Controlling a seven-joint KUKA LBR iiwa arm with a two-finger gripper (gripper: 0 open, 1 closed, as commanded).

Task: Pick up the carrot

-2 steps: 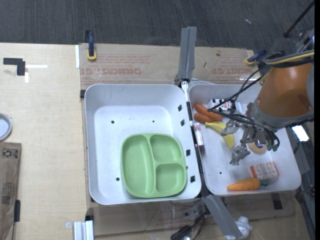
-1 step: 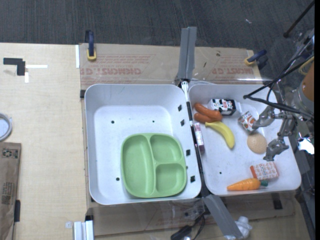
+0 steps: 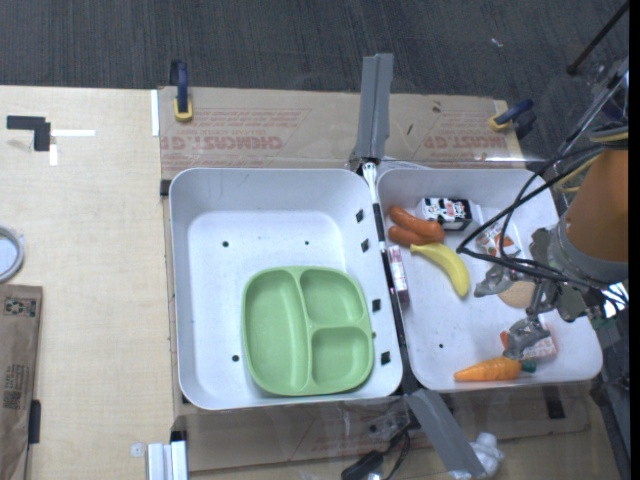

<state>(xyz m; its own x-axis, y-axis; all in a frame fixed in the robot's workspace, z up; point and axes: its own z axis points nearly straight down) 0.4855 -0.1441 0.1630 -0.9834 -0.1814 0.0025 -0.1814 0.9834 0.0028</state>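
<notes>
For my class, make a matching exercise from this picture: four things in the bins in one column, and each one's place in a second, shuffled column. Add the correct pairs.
Things
1. carrot
2. banana
3. green plate
4. black and white packet

Places
A. in the left bin
B. by the far wall of the right bin
C. at the near edge of the right bin, just below the gripper
D. in the middle of the right bin, near the sausages

Pairs: 1-C, 2-D, 3-A, 4-B
</notes>
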